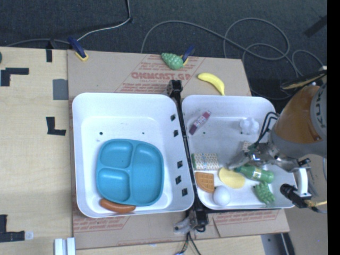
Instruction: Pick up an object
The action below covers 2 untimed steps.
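I see the gripper [248, 158] low in the right bin [228, 104], can't tell its opening or any hold. Green bottle [255, 172] touches it at 5 o'clock, yellow piece [232, 178] at 7. Blue tray [130, 171] sits in left bin [122, 102].

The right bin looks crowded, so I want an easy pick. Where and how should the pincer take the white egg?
Probably grip the white egg across its round middle, descending from straight above. The waffle lies close at its left and the yellow piece just above, so sideways approaches look blocked.
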### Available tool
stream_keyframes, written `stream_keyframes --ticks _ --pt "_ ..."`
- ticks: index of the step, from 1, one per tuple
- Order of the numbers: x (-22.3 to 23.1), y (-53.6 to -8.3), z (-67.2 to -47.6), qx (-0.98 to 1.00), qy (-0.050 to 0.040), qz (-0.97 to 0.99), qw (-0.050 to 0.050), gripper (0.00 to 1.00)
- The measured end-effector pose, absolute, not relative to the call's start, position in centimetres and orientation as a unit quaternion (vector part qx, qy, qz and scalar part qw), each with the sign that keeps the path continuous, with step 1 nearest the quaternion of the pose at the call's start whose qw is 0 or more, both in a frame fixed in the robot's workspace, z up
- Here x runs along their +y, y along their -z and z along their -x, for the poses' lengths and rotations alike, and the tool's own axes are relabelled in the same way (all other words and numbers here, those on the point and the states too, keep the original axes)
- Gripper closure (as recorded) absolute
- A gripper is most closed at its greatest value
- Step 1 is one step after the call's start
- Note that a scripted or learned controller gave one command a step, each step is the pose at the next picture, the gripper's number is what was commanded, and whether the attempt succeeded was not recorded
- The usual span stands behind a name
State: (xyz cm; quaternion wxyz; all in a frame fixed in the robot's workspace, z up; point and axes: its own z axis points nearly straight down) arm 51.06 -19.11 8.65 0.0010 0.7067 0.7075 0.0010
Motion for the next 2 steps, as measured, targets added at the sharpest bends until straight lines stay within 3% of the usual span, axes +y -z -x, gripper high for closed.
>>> stream_keyframes --ticks 1,2 --pt "-19.2 -9.6 -51.1 0.707 -0.0013 -0.707 0.003 1.0" --pt "-16.2 -12.5 -50.5 0.708 -0.0003 -0.706 -0.001 1.0"
